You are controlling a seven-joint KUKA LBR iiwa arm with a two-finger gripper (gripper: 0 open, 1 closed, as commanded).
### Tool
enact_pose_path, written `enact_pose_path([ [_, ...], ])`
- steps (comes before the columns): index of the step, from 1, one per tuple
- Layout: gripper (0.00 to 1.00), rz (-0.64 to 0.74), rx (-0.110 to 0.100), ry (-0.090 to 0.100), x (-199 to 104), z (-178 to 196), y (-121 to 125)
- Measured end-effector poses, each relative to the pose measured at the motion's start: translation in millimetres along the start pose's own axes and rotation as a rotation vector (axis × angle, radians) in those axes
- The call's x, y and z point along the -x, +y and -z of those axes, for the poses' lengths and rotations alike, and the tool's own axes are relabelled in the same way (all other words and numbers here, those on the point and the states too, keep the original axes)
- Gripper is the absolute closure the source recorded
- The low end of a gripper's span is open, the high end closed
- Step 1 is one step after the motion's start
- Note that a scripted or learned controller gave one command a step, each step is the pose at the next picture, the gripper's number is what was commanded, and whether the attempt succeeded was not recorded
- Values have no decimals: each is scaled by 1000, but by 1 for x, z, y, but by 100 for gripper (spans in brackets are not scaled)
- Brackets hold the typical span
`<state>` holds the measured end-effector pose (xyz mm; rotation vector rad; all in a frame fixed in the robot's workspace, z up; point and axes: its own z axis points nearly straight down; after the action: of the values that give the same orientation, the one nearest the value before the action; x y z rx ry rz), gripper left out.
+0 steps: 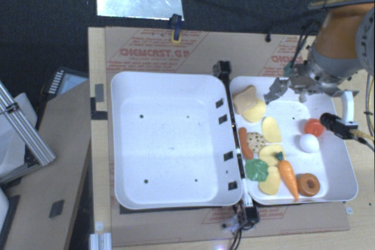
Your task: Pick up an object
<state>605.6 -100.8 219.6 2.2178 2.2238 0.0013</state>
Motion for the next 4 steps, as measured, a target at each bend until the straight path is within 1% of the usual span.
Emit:
enact_pose_path([
  [1,0,8,9,1,-60,70,34],
  [2,0,9,15,3,-129,170,65],
  [3,100,6,6,-1,-123,175,64],
  [4,100,3,4,1,-144,215,59],
])
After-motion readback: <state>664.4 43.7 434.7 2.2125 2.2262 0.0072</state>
